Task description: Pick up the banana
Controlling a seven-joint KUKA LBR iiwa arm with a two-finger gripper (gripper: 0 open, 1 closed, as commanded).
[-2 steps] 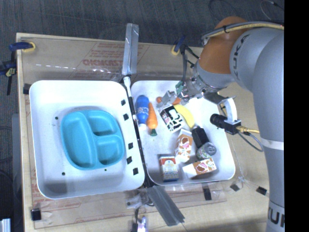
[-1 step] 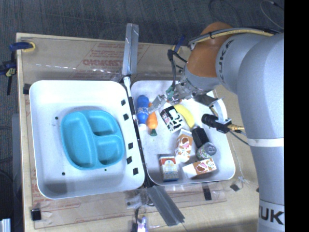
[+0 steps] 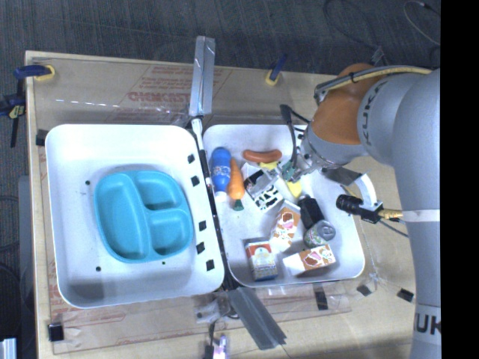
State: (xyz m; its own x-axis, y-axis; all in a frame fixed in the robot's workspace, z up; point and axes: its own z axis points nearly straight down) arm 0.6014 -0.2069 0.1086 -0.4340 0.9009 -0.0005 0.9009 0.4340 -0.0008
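Several small printed cartons (image 3: 299, 256) crowded the near end of my right-hand white plastic bin (image 3: 352, 268); beyond them lay the yellow banana (image 3: 293, 185), partly under my pincer (image 3: 287, 172), whose state I couldn't tell. I judged a straight descent best, avoiding the orange carrot (image 3: 236, 185).
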